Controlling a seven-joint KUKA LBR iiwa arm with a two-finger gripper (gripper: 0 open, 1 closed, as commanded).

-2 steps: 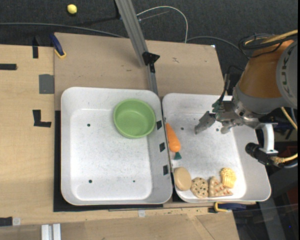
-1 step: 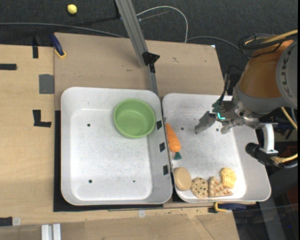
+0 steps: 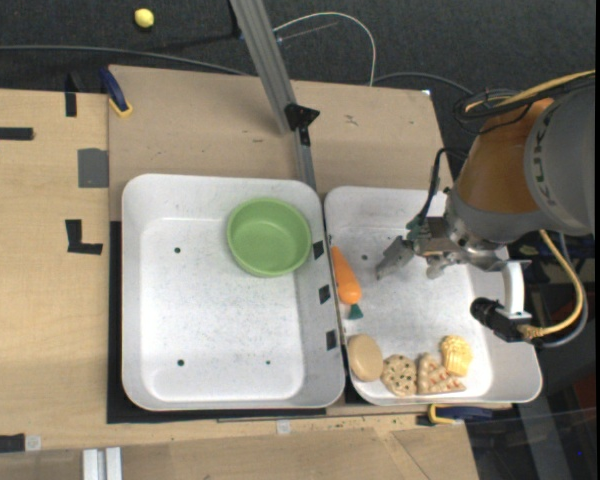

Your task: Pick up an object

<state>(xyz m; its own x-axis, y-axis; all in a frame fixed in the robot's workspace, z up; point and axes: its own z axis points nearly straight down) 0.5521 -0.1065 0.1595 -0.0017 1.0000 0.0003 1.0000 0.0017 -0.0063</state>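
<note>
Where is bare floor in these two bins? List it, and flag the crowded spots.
Left bin: free everywhere below and left of the green bowl. Right bin: bare middle patch between the carrot, the pincer and the front row. Crowded: its front edge, where the potato, cookie and corn sit close together.

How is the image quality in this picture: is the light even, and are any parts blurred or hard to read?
In the camera view the light is even and soft, with faint shadows only; the green bowl and carrot look fairly sharp, the small food items at the right bin's near edge are coarse in detail, and the tool is dark and somewhat smeared against the bin floor.
</note>
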